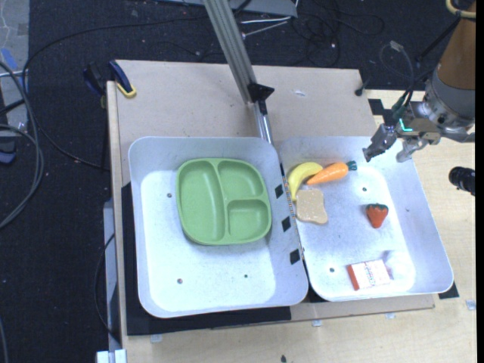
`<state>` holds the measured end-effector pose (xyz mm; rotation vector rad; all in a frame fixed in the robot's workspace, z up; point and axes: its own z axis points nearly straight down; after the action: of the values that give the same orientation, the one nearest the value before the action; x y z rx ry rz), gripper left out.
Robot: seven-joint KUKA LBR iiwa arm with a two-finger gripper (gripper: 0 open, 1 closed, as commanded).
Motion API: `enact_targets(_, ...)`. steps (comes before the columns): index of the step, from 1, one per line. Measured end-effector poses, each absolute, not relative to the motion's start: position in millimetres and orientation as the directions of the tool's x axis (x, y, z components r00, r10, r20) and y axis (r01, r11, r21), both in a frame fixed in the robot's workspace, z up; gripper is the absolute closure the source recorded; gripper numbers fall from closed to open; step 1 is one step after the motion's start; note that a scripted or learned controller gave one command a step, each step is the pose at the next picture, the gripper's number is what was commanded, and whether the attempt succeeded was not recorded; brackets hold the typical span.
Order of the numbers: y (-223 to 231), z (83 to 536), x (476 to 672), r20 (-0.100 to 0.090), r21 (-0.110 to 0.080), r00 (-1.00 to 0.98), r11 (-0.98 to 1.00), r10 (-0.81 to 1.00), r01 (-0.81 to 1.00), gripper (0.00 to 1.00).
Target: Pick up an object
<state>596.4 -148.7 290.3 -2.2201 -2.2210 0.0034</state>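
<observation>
The right bin (408,195) holds a yellow banana (301,175), an orange carrot (330,173) lying against it, a slice of toast (311,206), a red strawberry (376,215) and a red-and-white box (370,274) near the front. My gripper (393,147) hangs over the bin's far right corner, well above the objects, its two dark fingers spread apart with nothing between them. The carrot's green tip lies a short way to the gripper's left.
The left bin (151,278) carries a green divided plate (224,200). A metal pole (231,36) slants down from the top to the seam between the bins. Cables lie on the dark floor at left and top.
</observation>
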Motion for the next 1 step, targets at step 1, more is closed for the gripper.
enact_targets(1,-148.7,291.4,597.0,-0.001,0.0,-0.001,0.001,1.0,1.0,0.0)
